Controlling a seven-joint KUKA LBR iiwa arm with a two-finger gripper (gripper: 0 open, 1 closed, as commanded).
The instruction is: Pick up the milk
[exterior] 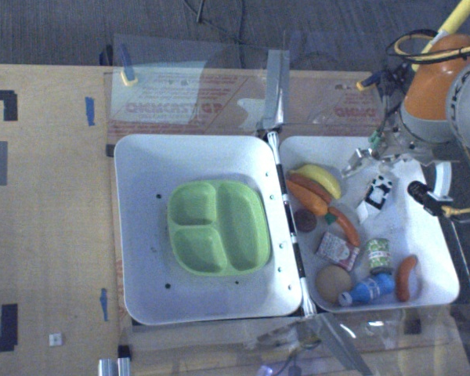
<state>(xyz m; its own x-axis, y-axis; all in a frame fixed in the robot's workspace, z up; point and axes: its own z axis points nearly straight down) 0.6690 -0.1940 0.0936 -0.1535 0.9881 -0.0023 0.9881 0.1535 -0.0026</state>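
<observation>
The light wooden desk point(47, 233) carries two shallow white bins side by side: the left bin point(141, 288) and the right bin point(439, 276), their inner edges touching. Blue tape strips point(89, 110) and black corner marks point(4, 104) lie on its bare left part.

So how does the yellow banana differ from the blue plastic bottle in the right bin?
The yellow banana is curved and lies near the far end of the right white bin; the blue plastic bottle is straight and lies at the near end. The banana rests against an orange carrot-like piece, while the bottle sits beside a round tan item. Both lie on their sides in the same bin.
</observation>
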